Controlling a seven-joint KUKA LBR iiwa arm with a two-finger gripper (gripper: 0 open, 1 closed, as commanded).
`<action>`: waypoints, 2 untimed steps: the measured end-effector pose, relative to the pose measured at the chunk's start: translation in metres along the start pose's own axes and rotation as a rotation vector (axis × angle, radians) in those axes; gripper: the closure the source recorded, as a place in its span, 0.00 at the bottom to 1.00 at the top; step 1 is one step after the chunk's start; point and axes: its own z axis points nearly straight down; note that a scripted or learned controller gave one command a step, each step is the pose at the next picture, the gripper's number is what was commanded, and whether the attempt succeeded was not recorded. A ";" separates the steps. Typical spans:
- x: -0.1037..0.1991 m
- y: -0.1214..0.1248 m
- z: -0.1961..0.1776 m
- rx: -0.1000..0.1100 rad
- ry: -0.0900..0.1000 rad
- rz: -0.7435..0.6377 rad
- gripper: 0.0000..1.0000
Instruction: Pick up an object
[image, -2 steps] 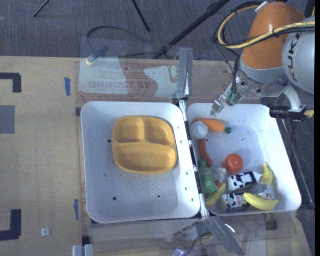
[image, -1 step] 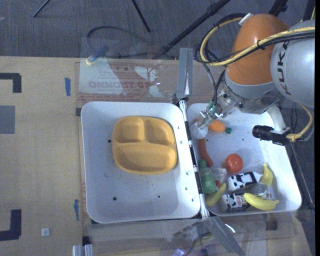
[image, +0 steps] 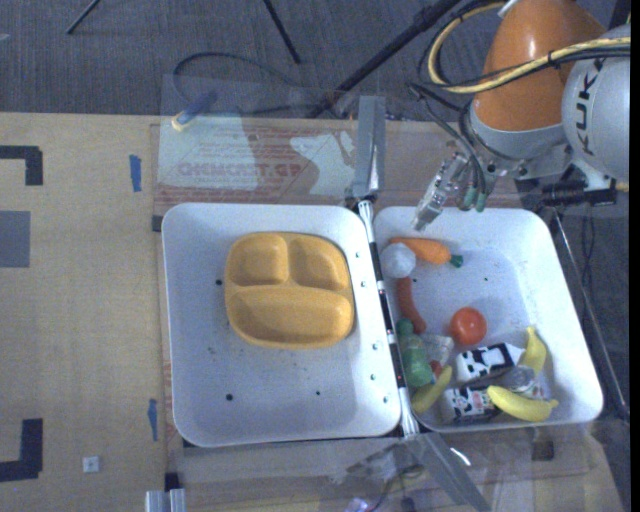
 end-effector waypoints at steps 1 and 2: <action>0.000 0.000 0.000 0.000 0.000 0.000 0.00; -0.003 -0.074 0.121 0.002 0.003 -0.024 0.00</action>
